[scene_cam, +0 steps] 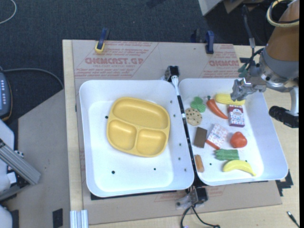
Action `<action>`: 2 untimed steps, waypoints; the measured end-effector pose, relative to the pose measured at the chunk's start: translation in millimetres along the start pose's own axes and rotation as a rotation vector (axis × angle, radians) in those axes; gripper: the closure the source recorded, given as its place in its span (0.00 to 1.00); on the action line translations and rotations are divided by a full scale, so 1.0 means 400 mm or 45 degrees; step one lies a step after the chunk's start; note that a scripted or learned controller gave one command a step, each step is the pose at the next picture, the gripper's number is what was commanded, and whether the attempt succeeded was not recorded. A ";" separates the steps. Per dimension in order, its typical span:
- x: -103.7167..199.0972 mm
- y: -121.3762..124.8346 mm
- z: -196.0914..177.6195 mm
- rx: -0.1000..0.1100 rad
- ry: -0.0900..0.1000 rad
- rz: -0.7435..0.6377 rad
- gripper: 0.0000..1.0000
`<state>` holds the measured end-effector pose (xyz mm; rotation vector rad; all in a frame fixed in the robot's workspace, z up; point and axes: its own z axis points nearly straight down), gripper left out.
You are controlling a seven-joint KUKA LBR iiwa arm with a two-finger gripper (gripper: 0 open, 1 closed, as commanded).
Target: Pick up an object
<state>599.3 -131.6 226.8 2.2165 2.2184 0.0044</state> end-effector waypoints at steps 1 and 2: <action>0.116 -0.098 -0.008 0.013 0.006 -0.004 1.00; 0.225 -0.168 -0.024 0.013 0.006 -0.004 1.00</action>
